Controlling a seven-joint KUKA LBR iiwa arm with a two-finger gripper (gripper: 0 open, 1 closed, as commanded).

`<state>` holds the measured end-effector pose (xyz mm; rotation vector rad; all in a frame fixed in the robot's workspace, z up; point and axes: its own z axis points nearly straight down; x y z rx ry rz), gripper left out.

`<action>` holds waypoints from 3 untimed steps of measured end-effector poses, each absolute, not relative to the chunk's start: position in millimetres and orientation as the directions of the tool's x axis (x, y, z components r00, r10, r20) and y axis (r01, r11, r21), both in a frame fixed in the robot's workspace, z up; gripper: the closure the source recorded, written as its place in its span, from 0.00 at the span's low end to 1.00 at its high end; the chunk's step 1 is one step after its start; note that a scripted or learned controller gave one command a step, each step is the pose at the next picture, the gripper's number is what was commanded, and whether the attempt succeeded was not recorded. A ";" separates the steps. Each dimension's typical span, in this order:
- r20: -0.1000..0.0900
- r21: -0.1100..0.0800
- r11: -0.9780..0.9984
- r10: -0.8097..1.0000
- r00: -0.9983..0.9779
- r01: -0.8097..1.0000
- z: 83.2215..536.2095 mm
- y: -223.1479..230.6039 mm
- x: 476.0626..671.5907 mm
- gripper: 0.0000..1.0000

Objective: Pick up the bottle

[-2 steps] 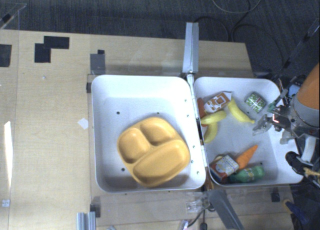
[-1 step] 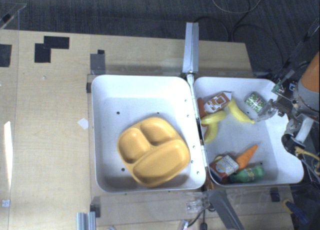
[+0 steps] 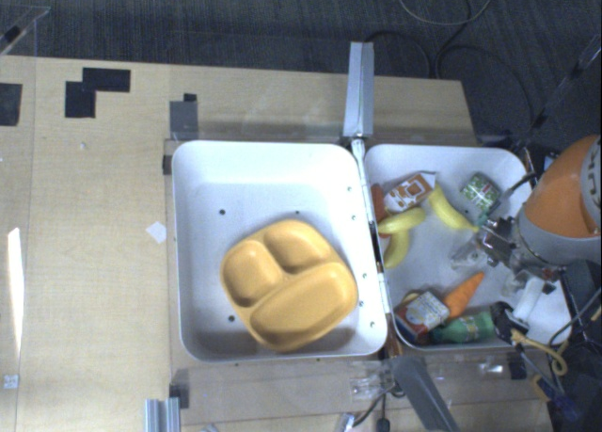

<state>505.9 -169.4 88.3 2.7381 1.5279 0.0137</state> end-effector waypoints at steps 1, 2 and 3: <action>0.001 0.003 -0.578 0.816 0.578 0.816 153.9 -169.2 591.2 0.00; 0.006 0.004 -0.750 0.661 0.750 0.661 89.5 -161.7 502.2 0.00; 0.002 0.003 -0.568 0.823 0.568 0.823 91.2 -182.4 606.5 0.00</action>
